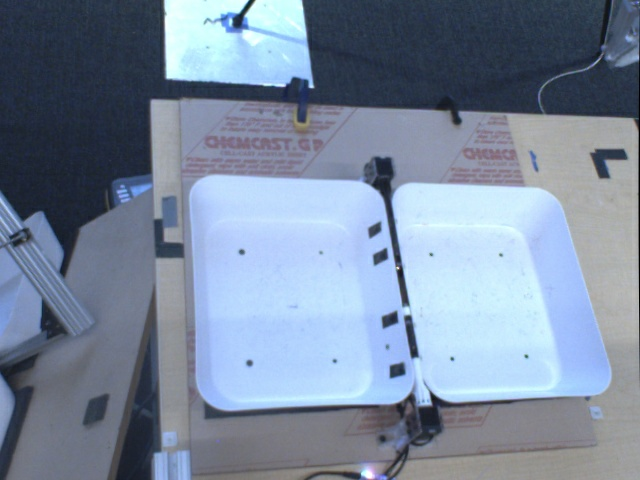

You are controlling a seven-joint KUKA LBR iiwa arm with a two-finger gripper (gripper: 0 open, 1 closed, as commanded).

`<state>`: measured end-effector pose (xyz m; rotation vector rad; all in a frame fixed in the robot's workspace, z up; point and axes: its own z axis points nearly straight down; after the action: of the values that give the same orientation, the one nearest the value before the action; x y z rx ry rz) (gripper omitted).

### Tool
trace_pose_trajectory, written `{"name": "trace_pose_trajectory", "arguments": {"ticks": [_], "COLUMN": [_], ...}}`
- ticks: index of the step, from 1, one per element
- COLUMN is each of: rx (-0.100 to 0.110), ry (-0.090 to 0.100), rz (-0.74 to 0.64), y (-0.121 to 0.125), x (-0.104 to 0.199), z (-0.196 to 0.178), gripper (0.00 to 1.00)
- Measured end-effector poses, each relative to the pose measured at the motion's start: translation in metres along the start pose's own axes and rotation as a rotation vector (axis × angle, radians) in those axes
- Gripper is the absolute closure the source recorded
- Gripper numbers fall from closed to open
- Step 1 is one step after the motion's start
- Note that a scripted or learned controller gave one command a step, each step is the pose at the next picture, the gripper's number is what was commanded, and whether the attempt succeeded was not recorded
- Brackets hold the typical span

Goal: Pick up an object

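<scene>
Two shallow white bins lie side by side on the bench. The left bin [215,203] has only a bare white floor with a few small dark dots. The right bin [560,238] looks the same, with a bare floor and small dots. I see no loose object in either bin.
Black clips [389,320] join the bins along their shared edge. The bins rest on a brown board printed CHEMCAST GP [262,142]. A shiny metal plate [236,26] lies on the dark floor at the back. An aluminium frame [40,278] stands at the left.
</scene>
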<state>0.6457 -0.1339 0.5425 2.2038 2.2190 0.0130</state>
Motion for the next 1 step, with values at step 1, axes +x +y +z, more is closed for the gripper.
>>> {"name": "trace_pose_trajectory", "arguments": {"ticks": [1], "rx": [0.018], "ry": [0.003], "rz": [0.008], "y": [0.0218], "x": [-0.0401], "z": [0.0745], "gripper": [1.0]}}
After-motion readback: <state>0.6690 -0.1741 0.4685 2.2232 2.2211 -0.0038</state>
